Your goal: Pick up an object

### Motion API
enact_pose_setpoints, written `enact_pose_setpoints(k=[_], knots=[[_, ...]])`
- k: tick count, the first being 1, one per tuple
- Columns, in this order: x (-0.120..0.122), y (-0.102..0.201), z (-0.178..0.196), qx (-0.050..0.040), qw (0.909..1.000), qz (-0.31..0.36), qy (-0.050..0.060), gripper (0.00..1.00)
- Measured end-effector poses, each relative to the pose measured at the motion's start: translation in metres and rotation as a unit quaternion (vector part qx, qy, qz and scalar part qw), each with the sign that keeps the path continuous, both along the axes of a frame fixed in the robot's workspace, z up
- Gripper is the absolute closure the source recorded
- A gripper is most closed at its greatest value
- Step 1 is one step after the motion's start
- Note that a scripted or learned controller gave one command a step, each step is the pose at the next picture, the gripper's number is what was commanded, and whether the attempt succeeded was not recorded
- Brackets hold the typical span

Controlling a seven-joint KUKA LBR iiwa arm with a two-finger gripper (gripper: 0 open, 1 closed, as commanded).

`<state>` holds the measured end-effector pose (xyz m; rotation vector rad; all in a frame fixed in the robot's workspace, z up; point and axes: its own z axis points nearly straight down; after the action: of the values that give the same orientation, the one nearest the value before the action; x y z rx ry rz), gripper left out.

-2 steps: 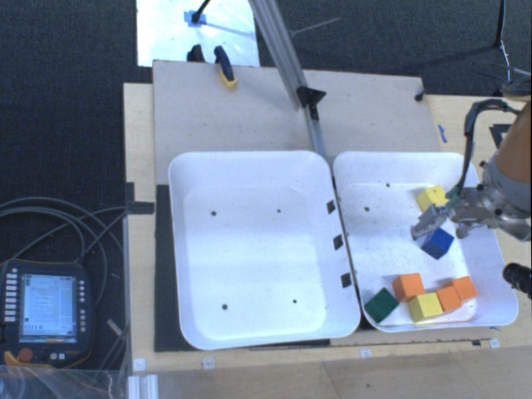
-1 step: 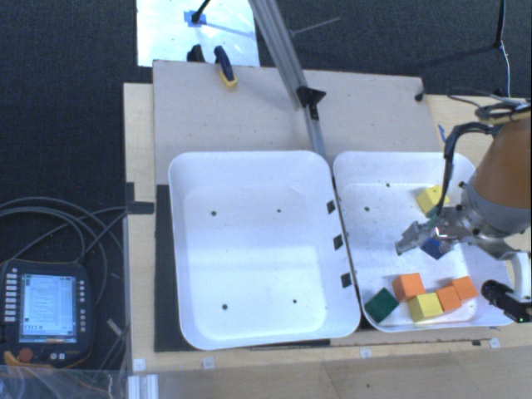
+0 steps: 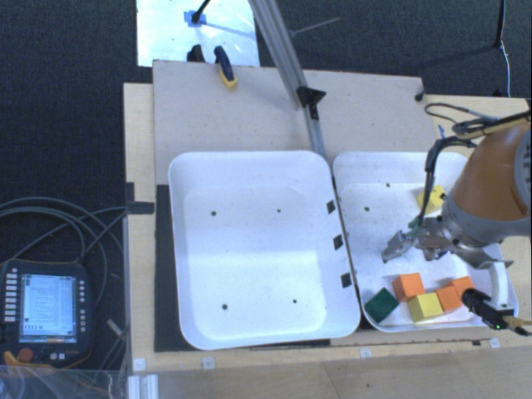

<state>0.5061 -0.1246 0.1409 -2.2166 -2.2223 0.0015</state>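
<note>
The arm reaches in from the right over the right bin (image 3: 366, 169), its orange band above the wrist. The end effector (image 3: 399, 246) hangs low over the middle of that bin; whether it is spread or pressed together cannot be told from this slant, and nothing shows between its tips.

Below it, along the bin's near edge, lies a cluster of blocks: a dark green block (image 3: 381, 305) at the near-left corner, an orange block (image 3: 408, 286) just beside it, a yellow block (image 3: 425, 307) touching the orange one, and a second orange block (image 3: 455, 293) further right, near the arm's black fitting. Another yellow block (image 3: 432, 198) lies farther back, partly hidden by the arm.

The left bin (image 3: 179, 181) sits alongside on the surface (image 3: 366, 98).
</note>
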Motion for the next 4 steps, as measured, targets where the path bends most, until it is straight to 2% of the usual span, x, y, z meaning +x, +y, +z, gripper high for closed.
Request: enact_pose_setpoints(k=[1, 2, 3, 4], knots=[[0.002, -0.001, 0.013, -0.0009, 1.0, 0.001, -0.003, 1.0], [0.007, -0.001, 0.078, -0.0017, 1.0, 0.001, -0.006, 1.0], [0.009, -0.001, 0.106, -0.0014, 1.0, 0.001, -0.004, 1.0], [0.028, 0.038, 0.108, -0.0002, 1.0, 0.004, -0.003, 1.0]])
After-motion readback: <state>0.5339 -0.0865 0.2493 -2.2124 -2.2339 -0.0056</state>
